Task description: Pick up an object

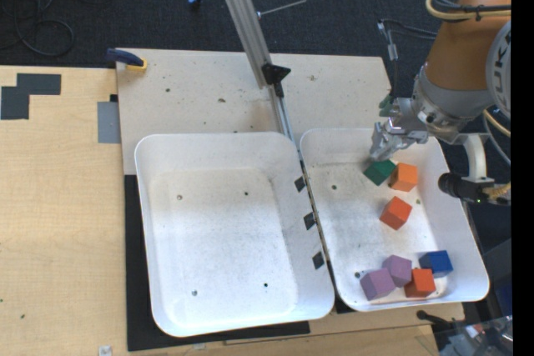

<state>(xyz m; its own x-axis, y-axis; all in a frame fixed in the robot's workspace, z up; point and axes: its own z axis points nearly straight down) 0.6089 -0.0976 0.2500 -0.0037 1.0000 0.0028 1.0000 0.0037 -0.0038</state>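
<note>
Holding coloured blocks (pixel 396 213), the right bin (pixel 344 217) lies under the hand (pixel 382 149).

Blocks (pixel 395 213) in right bin (pixel 476 263)

1. My arm (pixel 467 29) is grey, with an orange band above the wrist.
2. My gripper (pixel 385 142) is silver-grey metal.
3. Just below my gripper sits a dark green block (pixel 380 172), and touching it on its right an orange block (pixel 405 177).
4. Further below my gripper is a red-orange block (pixel 395 213).
5. Well below it are two purple blocks (pixel 388 276), a red-orange block (pixel 420 283) and a blue block (pixel 435 262).
6. Both bins (pixel 234 150) are white with dark specks.
7. The bench (pixel 200 92) is pale beige; the surface to its left is light wood with grey patches.
</note>
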